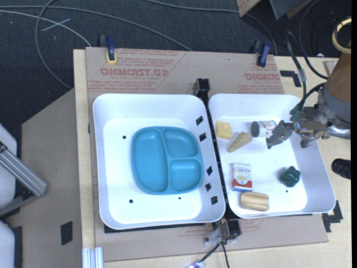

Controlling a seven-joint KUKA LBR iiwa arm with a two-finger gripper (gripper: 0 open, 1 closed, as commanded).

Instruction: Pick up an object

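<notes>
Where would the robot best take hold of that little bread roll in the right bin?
Probably from straight above, fingers closing across the short width of the bread roll. It lies flat with its long side left to right, near the bin's front wall, with the small carton just behind it.

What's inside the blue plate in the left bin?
Nothing lies in the blue plate: all three compartments show bare. It sits alone in the left bin. What is beneath the plate is covered.
</notes>
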